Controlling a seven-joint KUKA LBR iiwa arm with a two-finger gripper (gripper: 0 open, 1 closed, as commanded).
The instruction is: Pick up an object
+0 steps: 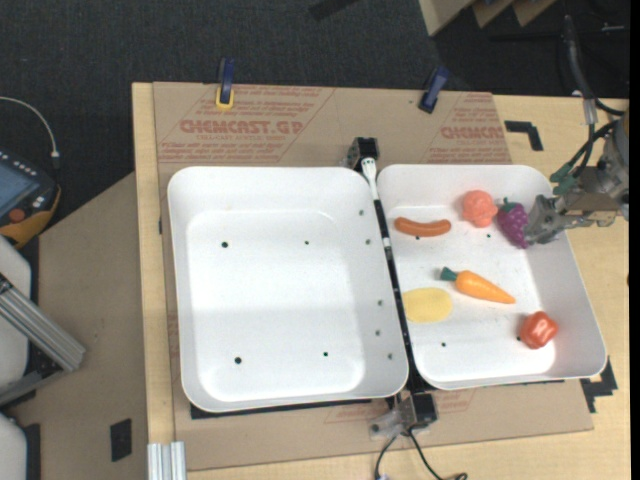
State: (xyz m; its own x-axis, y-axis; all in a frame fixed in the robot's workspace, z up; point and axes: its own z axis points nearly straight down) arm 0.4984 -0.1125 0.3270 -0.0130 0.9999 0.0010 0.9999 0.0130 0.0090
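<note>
2 shallow white bins sit side by side on a bench covered with brown cardboard. The left bin (270,288) is bare white plastic. The right bin (560,353) holds 6 toy foods: a sausage (422,228) near the top left, a pink round fruit (479,207) beside it, a bunch of purple grapes (513,223) just right of that, a carrot (478,285) in the middle, a flat yellow piece (427,305) near the divider, and a red pepper (537,330) at the lower right. The gripper (545,218) reaches in from the right, low over the bin's upper right edge, touching the grapes. I cannot tell how it is set, or whether it has the grapes.
</note>
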